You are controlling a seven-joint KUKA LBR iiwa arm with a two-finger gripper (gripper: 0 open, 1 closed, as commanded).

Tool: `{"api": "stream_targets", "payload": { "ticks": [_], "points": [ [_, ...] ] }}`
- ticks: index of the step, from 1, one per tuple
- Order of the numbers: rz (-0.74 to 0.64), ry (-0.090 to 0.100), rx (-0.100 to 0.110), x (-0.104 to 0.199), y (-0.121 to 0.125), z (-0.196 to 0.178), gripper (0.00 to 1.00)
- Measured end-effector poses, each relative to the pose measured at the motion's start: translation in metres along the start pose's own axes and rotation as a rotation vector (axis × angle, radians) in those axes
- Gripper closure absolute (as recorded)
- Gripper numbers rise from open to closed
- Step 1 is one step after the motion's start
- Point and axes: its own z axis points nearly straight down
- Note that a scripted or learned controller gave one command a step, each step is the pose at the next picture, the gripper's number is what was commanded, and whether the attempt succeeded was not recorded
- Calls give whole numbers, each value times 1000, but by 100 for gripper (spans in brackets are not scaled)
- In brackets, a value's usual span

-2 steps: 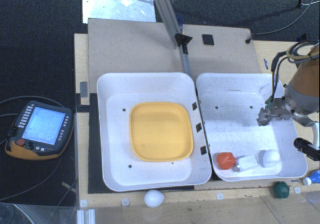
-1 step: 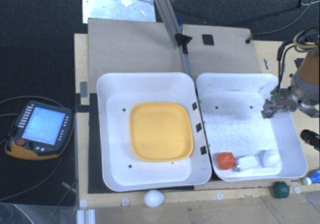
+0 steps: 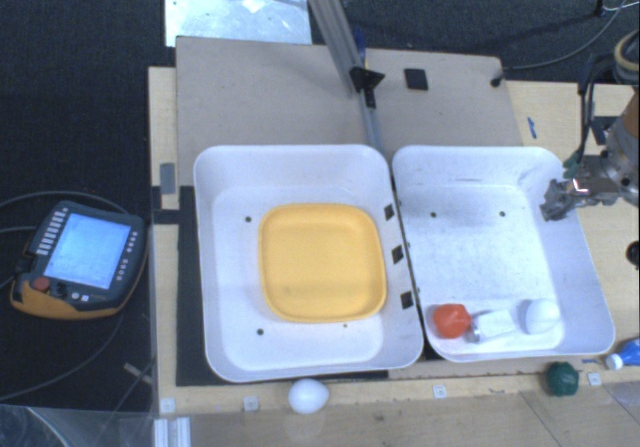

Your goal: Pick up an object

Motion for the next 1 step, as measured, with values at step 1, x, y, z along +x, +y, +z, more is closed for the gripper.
{"api": "stream_targets", "payload": {
  "ticks": [1],
  "points": [
    [0,1,5,0,0,-7,100]
  ]
}}
